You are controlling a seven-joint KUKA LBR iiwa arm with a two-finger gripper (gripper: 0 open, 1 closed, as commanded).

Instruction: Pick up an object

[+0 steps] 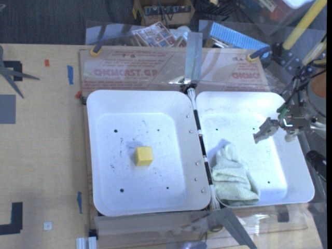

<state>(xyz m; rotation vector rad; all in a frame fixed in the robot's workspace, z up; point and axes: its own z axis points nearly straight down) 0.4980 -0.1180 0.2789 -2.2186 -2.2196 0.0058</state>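
A small yellow block (pixel 143 155) lies near the middle of the left bin (pixel 104 139). A crumpled pale cloth (pixel 233 174) rests against the near left corner of the right bin (pixel 290 185), beside the divider. My gripper (pixel 261 133) reaches in from the right and hovers over the right bin's middle, above and to the right of the cloth and apart from it. Nothing is seen held in it. Its tip points left and down toward the bin floor.
A clear plastic sheet with red lettering (pixel 135 69) leans behind both bins. Cables and parts of the arm's mount (pixel 301 113) crowd the right bin's far right edge. Boxes and clutter (pixel 161 7) sit beyond the bench. The wooden bench (pixel 36 154) stretches to the left.
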